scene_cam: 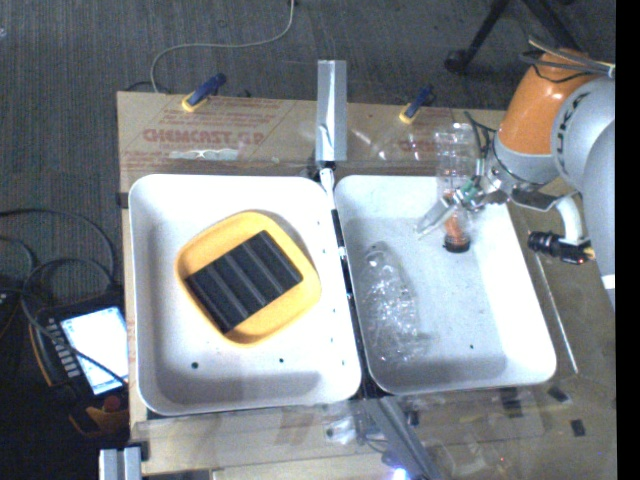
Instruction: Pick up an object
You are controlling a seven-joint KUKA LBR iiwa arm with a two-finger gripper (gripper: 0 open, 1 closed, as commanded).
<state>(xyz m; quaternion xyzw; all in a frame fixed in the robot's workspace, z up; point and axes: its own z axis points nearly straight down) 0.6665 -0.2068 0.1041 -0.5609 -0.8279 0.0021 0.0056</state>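
The tool (457,230) is near the right bin's (520,363) far edge; the clear plastic bottle (390,303) lies apart, toward the bin's left edge. I cannot tell the tool's state.

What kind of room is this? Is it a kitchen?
Probably a robot lab, not a kitchen. A robot arm reaches over two white bins on a bench, cables trail across grey carpet, and an office chair base stands behind.
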